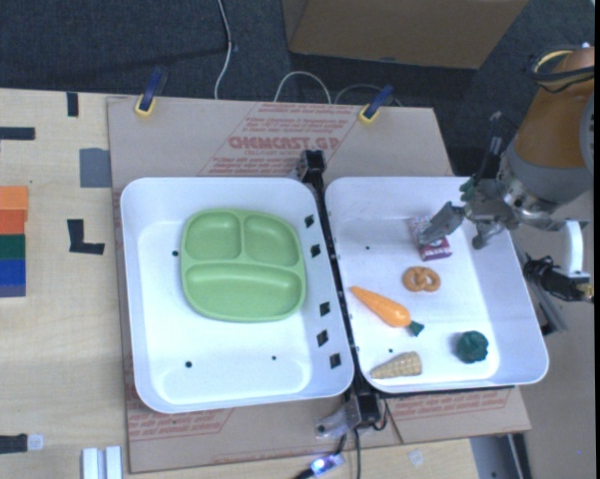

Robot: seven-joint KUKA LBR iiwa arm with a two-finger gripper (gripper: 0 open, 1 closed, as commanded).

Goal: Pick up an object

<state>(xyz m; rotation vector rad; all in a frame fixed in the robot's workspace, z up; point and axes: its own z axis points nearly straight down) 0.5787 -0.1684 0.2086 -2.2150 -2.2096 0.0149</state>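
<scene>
Jaws: spread apart, nothing between them; one grey finger (441, 218) angled toward lower left, the other pointing down to its right.
Gripper (462, 223): two-finger, grey metal, over the upper right part of the right bin; left finger tip at or just over the small packet, contact not clear from this angle.
Small purple-and-red packet (431, 241): just below the left finger tip, on the bin floor.
Brown pretzel-shaped toy (421, 280): below the jaws, near the packet, apart from it.
Orange plastic carrot with green stub (382, 306): below and left of the jaws, lying slantwise, well apart.
Dark green round lump, broccoli-like (471, 345): straight below the jaws, near the bin's lower right corner.
Pale cream ribbed cone, corn-like (397, 366): farthest below, at the lower rim.
Right shallow white bin (504, 297): under the jaws, holding all five items.
Grey arm with orange band (557, 108): up and right of the jaws.
Left shallow white bin (145, 297): well to the left of the jaws, touching the right bin along black clips.
Light green sectioned plastic plate (245, 265): in the left bin, far left of the jaws.
Brown cardboard sheet (270, 138): beneath both bins.
</scene>
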